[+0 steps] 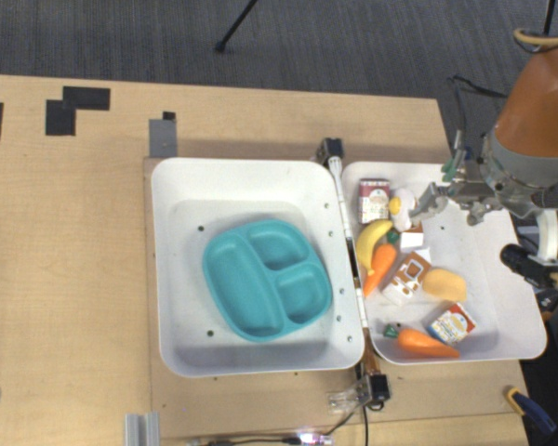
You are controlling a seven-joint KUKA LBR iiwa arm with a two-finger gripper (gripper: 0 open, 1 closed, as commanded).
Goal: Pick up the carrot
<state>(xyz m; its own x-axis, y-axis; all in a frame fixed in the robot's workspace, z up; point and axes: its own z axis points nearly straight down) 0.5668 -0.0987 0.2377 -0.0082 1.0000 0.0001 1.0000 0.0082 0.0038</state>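
Two orange carrots lie in the right bin (511, 295). One carrot (381, 266) leans against a yellow banana (372, 240) near the bin's left wall. The other carrot (426, 344), with a green stem end, lies along the bin's front edge. My gripper (437, 198) hangs over the back of the right bin, up and to the right of the first carrot and apart from it. Nothing is visibly held in it.
The left bin (181, 249) holds a teal divided plate (265, 277). Around the carrots are a maroon packet (374, 198), a brown and white box (409, 275), a yellowish lump (444, 284), a small carton (451, 323) and a white block (411, 241).
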